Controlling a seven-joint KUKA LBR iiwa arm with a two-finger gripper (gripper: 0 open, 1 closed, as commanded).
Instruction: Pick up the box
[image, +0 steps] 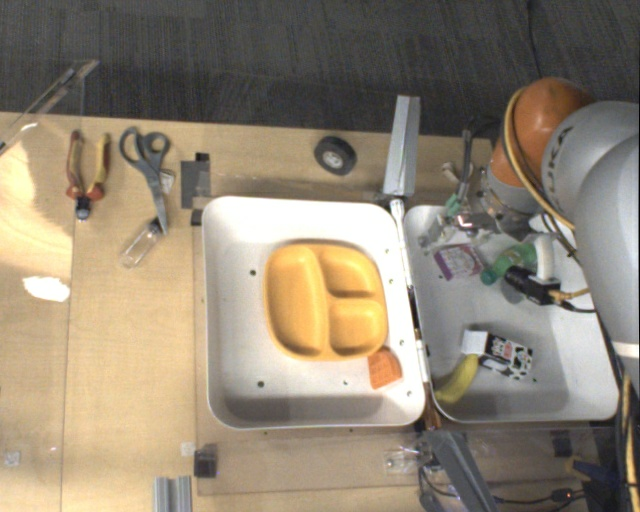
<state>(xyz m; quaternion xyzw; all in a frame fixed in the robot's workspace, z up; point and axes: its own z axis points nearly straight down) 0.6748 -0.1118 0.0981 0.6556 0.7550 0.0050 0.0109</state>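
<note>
A small white and black box (501, 351) lies flat in the right bin (590, 385), near its middle. My gripper (463, 211) hangs over the far left corner of that bin, well behind the box and apart from it. It is beside a purple packet (457, 262), and the grey arm and orange band (540, 110) reach in from the right. Nothing shows in the gripper's grasp.
In the right bin a green object (503, 264) lies by the packet, and a banana (458, 379) lies at the front left. The left bin (235, 380) holds a yellow divided plate (325, 298) and a small orange piece (384, 370). Scissors (150, 170), pliers (85, 170) and a tape roll (335, 155) lie on the bench.
</note>
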